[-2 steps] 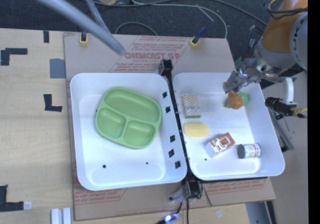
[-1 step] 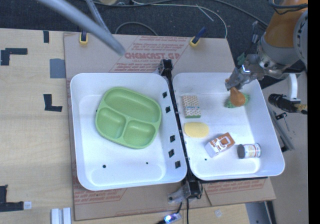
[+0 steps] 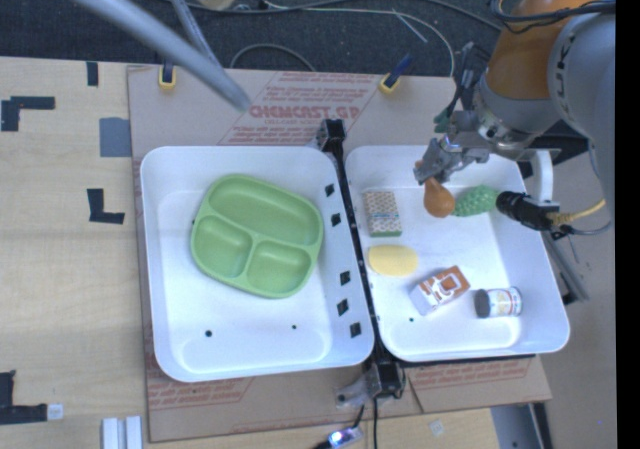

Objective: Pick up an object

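The right bin (image 3: 520,337) holds several small objects. A brown rounded piece (image 3: 437,200) lies near its back, touching a green bumpy piece (image 3: 477,201) on its right. My gripper (image 3: 432,172) hangs directly above the brown piece, at or just over its top edge. Whether it grips the piece is hidden by the wrist. A speckled tan block (image 3: 382,213) lies by the divider, with a yellow oval (image 3: 392,260) just in front of it. An orange-and-white carton (image 3: 439,289) and a small silver can (image 3: 498,302) lie toward the front.
The left bin (image 3: 180,337) contains a green sectioned plate (image 3: 258,235). A black divider (image 3: 348,237) runs between the bins. A black cable part (image 3: 525,209) juts over the right bin's far rim. A grey pole (image 3: 130,12) crosses the upper left.
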